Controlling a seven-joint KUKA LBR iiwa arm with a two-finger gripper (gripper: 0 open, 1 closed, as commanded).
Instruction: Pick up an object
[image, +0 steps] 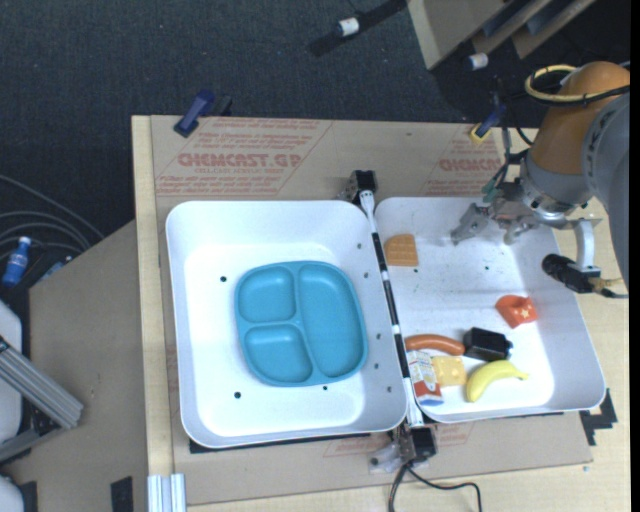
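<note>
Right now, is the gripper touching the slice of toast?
Apart. The camera view shows bare white bin floor between the gripper, up near the far wall, and the slice of toast beside the divider.

Grey arm (610, 150), orange band above wrist, yellow cable loop, metallic gripper (490, 222)

Bright, even overhead light, soft shadows in the white bins (190, 300), mild glare, slight overall softness.
</note>
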